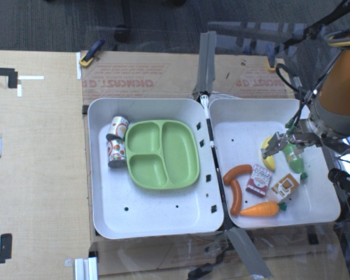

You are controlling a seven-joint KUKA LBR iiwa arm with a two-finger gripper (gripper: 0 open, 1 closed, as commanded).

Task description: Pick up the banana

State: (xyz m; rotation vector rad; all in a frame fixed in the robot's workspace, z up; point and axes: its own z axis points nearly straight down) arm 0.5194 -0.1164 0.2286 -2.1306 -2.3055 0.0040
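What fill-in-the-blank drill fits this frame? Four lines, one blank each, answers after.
1. The green divided plate lies in the ____ bin.
2. The two cans lie to the ____ of the plate in the camera view.
3. The gripper is over the ____ bin, at the banana.
4. The carrot is coloured ____.

Answers: left; left; right; orange

The grey KUKA arm with its orange band (342,89) reaches in from the right over the shallow white right-hand bin (245,112), wrist angled down and leftward. Its two-finger metal gripper (272,146) hangs low inside that bin, toward the bin's right half, fingers pointing left.
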